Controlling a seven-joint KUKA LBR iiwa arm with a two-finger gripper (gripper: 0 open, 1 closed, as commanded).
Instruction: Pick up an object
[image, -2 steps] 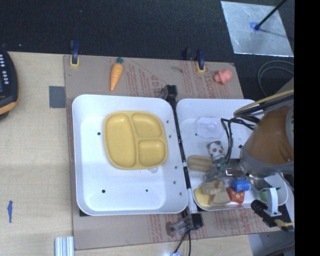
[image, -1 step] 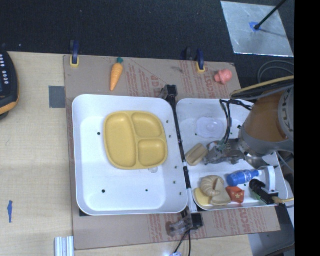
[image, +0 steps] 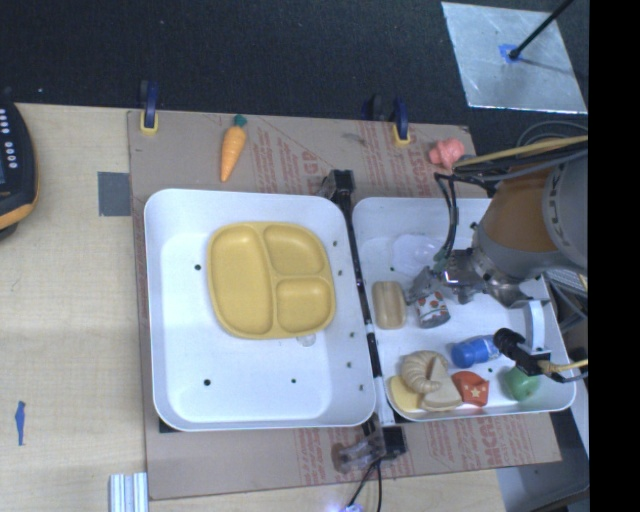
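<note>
**Two white bins, one gripper: contents as seen**

We are listing the left bin (image: 160, 300) as holding one yellow divided plate (image: 270, 278), lying flat. In the right bin (image: 400, 225) we are counting six items: a tan bread roll (image: 388, 305) by the left wall, a small can (image: 434, 312) just beside it, and along the near edge a croissant (image: 425, 372), a blue piece (image: 472, 351), a red piece (image: 470, 388) and a green piece (image: 520, 384). The gripper (image: 440, 288) is hanging low over the can's far side, very close to it. We are unable to tell whether it is open or closed, or gripping anything. Outside the bins, we are noting a toy carrot (image: 232, 148) and a pink lump (image: 447, 152) on the board.
</note>
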